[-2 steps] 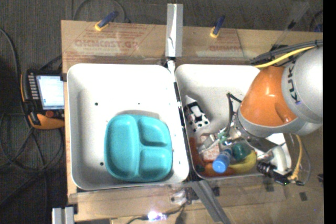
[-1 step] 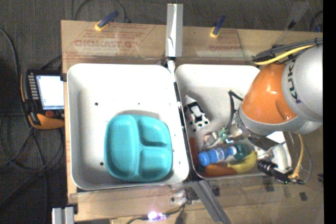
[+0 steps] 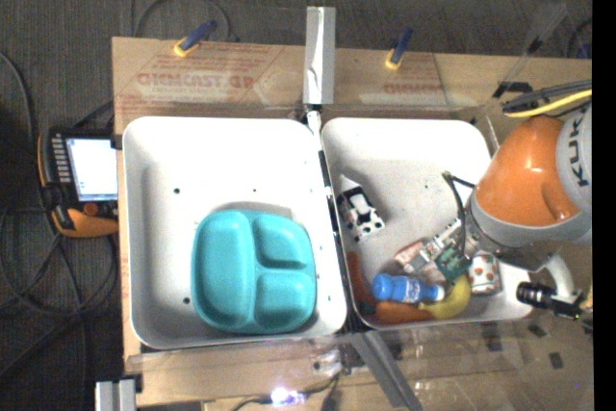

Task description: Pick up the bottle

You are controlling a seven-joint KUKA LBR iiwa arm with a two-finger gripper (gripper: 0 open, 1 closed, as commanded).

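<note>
The bottle (image 3: 408, 288) is blue with a pale label. It lies on its side near the front edge of the right bin (image 3: 414, 159). A yellow banana (image 3: 454, 299) curves round its right end and an orange carrot-like piece (image 3: 397, 311) lies just in front of it. My gripper (image 3: 435, 253) hangs low over the bin, just behind and slightly right of the bottle, and seems apart from it. The grey arm with its orange band (image 3: 529, 183) covers the bin's right side.
A black-and-white toy (image 3: 361, 212) lies near the right bin's left wall. A spotted white cup (image 3: 484, 274) sits at the front right, under the arm. A teal divided plate (image 3: 255, 269) fills the front of the left bin (image 3: 164, 159).
</note>
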